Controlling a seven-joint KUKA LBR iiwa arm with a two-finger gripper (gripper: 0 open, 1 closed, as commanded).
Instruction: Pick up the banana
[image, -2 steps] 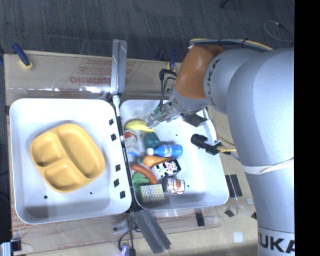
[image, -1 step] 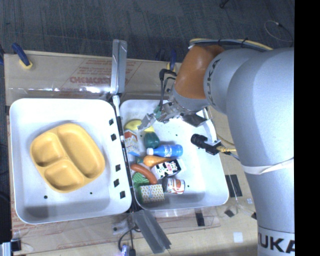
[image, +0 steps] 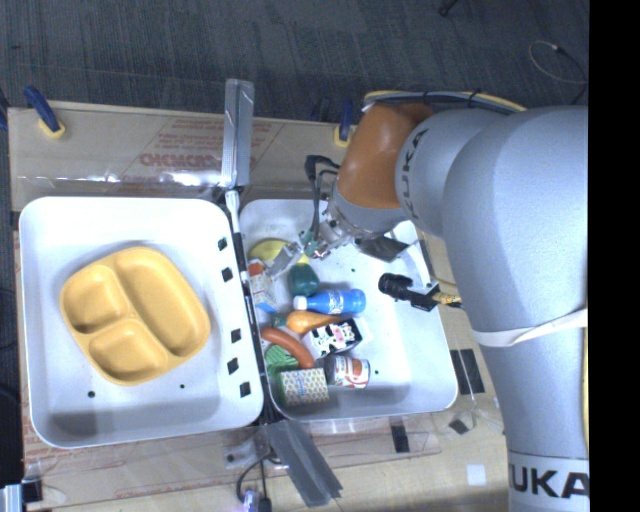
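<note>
The banana (image: 267, 250) is a yellow curved piece at the top left of the right bin (image: 425, 385), partly covered by other items. My gripper (image: 312, 246) hangs low in that bin, just right of the banana and close to it. The wrist with its orange band (image: 372, 160) stands above the bin's far edge and hides part of the bin's back.
Crowding the right bin's left half are a blue bottle (image: 331, 300), a green item (image: 303, 279), an orange carrot (image: 311, 322), a red sausage (image: 286, 346), a can (image: 350, 372) and a green box (image: 303, 385). A yellow divided plate (image: 135, 312) lies in the left bin (image: 50, 420).
</note>
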